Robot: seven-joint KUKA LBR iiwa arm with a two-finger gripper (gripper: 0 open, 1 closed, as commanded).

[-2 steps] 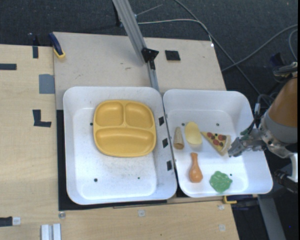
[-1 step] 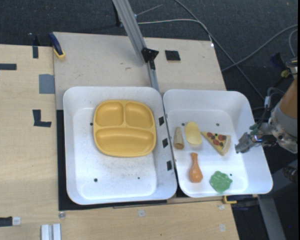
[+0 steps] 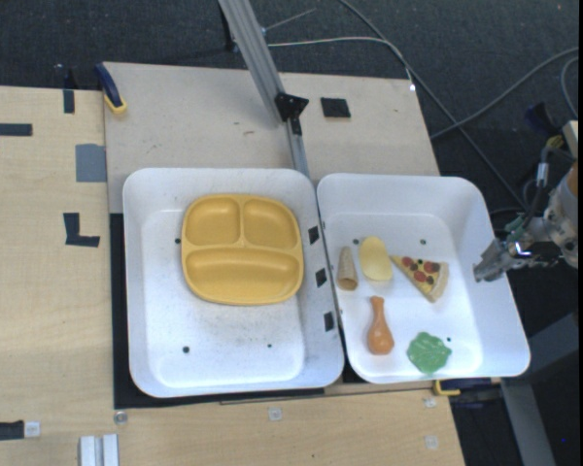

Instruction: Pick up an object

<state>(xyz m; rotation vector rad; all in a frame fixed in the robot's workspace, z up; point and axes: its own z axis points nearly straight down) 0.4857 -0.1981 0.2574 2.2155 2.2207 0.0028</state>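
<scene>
Both bins are white, and the left one carries a yellow divided tray. The right bin holds a tan cone, a pale yellow piece, a red-dotted pizza slice, an orange drumstick and a green lump. The counter is light wood with grey tape patches.

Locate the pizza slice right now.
The pizza slice lies in the right bin, mid-bin, just right of the pale yellow piece and up-left of the green piece.
</scene>
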